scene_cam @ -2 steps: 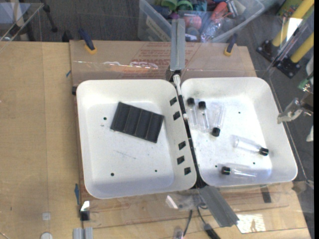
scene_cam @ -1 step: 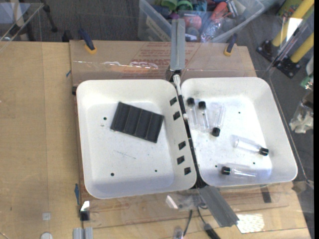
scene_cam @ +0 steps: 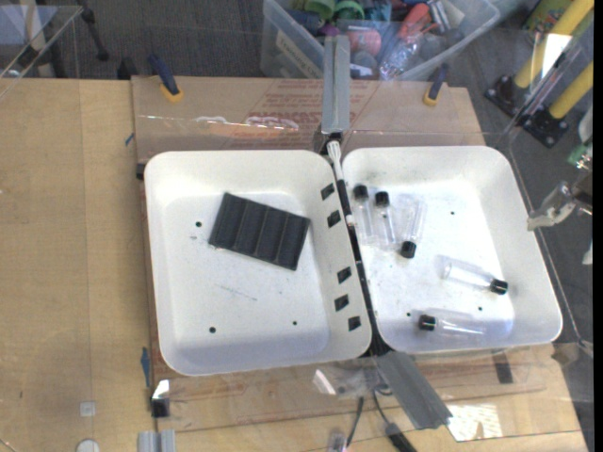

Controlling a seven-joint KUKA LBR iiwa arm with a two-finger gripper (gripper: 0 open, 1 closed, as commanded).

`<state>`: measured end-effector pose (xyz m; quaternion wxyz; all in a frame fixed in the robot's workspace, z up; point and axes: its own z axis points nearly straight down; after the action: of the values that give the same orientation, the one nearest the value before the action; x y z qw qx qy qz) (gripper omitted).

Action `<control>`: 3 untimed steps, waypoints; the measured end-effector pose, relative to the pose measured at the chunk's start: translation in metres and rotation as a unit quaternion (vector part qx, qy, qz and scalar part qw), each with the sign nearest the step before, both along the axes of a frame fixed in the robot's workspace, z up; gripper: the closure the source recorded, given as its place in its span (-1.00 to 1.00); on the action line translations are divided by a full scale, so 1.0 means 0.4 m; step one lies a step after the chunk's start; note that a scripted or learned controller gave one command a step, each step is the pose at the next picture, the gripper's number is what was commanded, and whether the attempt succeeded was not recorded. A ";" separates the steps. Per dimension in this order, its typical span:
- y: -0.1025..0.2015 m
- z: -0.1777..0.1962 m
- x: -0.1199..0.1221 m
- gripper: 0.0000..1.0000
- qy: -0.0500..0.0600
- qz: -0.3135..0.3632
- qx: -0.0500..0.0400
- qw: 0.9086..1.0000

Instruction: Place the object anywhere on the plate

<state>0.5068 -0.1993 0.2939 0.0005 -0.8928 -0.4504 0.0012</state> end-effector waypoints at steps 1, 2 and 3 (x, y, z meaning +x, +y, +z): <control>0.000 0.023 0.001 1.00 0.000 0.001 0.000 1.000; 0.000 0.023 0.001 -1.00 0.000 0.001 0.000 1.000; -0.001 0.047 0.002 1.00 0.001 0.001 -0.001 1.000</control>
<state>0.5078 -0.1996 0.3126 0.0000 -0.8922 -0.4516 0.0020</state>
